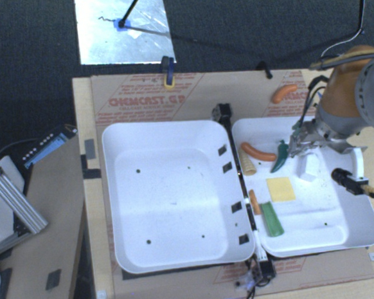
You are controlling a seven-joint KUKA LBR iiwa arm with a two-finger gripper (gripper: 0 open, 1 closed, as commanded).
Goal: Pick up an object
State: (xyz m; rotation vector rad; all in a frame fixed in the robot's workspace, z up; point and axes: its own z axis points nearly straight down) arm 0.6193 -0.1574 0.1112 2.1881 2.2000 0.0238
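The right bin (357,229) holds several small items: an orange sausage (258,151), a dark green pepper (280,157), a piece of corn (248,167), a yellow square slice (281,188), a green cucumber strip (272,219), a small carrot piece (254,202) and a white block (308,167). My gripper (298,143) is low over the bin's back half, right beside the top end of the green pepper and just above the white block. I cannot make out any object held in it.
The left bin (166,131) lies beside the right one, with black clips (226,150) along the shared rim. A second orange sausage (284,93) rests on the cardboard behind the right bin. A black connector (347,181) and cable hang over the right bin's right side.
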